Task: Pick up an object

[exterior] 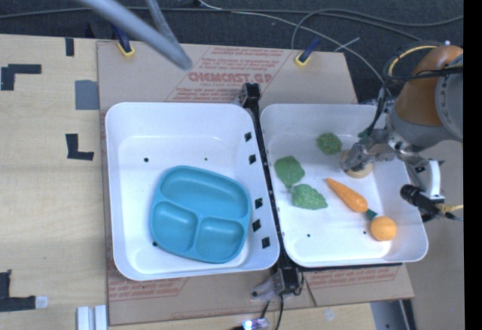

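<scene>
On the bench, two white bins are set side by side: the left bin (120,132) bears a blue divided tray (200,214), and the right bin (410,242) bears the small pieces. The grey arm (433,106) is reached in from the right, and the gripper (358,160) is lowered over the upper middle of the right bin, just beside a green piece (328,143). Whether anything is held there cannot be told. An orange carrot (347,195) is laid near the middle, with two more green pieces (289,169) (309,197) to its left and a small orange ball (383,228) at its lower end. A miss is judged likely: the nearest piece could be nudged aside instead of grasped, or the bin floor could be struck.
</scene>
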`<state>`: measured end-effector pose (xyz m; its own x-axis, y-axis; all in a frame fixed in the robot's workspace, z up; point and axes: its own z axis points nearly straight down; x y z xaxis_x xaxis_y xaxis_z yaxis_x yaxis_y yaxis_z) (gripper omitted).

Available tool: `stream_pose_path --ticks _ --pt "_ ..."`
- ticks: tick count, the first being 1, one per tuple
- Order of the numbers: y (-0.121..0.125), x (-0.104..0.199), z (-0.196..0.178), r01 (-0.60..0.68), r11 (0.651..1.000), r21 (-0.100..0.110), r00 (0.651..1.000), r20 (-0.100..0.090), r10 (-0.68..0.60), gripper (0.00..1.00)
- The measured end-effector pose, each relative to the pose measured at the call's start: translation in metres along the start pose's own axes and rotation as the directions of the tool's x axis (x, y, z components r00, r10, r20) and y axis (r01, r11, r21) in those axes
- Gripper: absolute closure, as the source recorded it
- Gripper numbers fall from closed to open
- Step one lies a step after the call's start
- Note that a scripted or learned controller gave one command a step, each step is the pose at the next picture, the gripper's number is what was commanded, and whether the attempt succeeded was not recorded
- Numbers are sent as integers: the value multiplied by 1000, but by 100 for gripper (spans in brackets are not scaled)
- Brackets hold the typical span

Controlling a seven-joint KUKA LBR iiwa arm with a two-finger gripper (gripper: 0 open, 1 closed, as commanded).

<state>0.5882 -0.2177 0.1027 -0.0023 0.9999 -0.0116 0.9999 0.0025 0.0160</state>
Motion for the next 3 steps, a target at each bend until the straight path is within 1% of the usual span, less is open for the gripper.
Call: stream_pose_path --ticks 1,2,3 --pt "3 -3 -64 -1 1000 10 1000 -9 1 100" --pt "6 -3 -113 -1 1000 11 1000 -9 1 100" --pt "5 52 -104 3 1000 17 1000 -13 -3 100"
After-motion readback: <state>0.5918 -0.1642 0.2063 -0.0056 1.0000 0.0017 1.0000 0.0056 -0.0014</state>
